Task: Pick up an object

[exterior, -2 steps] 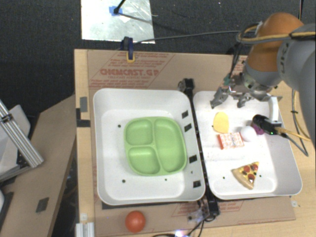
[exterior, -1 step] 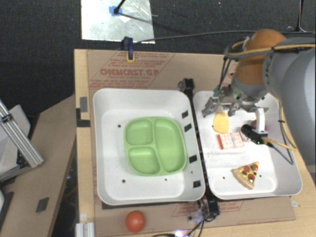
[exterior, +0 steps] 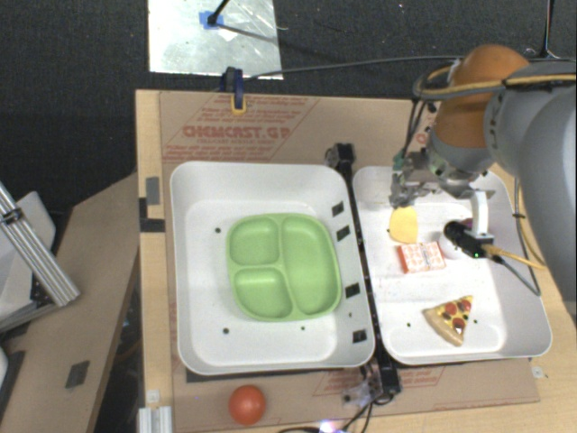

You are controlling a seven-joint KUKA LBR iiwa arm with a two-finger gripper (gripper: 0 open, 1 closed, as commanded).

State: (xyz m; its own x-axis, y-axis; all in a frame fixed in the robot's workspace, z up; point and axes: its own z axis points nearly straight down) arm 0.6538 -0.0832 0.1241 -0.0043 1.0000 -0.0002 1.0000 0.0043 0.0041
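Your gripper (exterior: 407, 190) is hanging low over the far left part of the right bin (exterior: 532, 332), and whether it is spread or closed you cannot tell from this angle. The yellow piece (exterior: 405, 225) is lying just beside it, on the near side, almost under the tips, so that is likely the thing in reach; its long axis is running roughly near to far.

Working from the near edge outward, you are looking at one orange ball (exterior: 247, 403) sitting on the bench outside the bins. Inside the right bin, one pizza slice (exterior: 452, 318) is lying nearest you, then one red and white packet (exterior: 421, 257), then the yellow piece. That is three things in that bin, well apart from each other. In the left bin (exterior: 194, 242), one green divided tray (exterior: 283, 266) is resting flat.
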